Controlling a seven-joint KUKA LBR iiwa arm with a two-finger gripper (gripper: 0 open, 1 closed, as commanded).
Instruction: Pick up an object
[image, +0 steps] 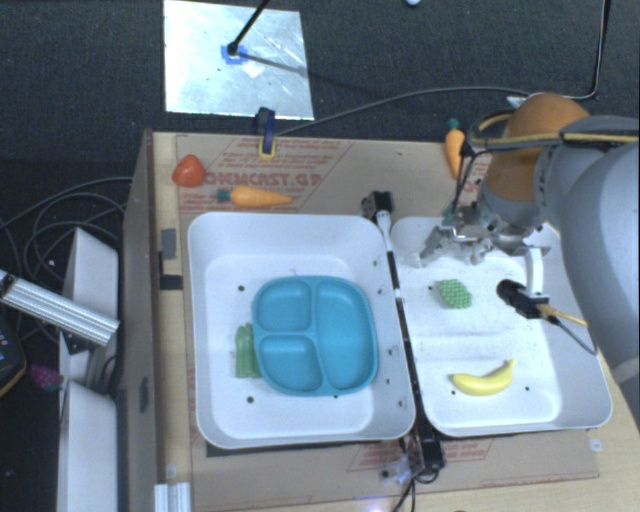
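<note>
Though wide and empty, the hand close beside the green knobbly ball, apart from it.

Right bin: a yellow banana lies flat near the front wall, its tips curving toward the far wall. A small green knobbly item lies apart from it, toward the rear left; its type is indeterminate.

Left bin: a blue three-compartment plate lies flat at the centre, face up. A green piece lies against its left edge.

yellow banana, green ball, blue plate
</note>
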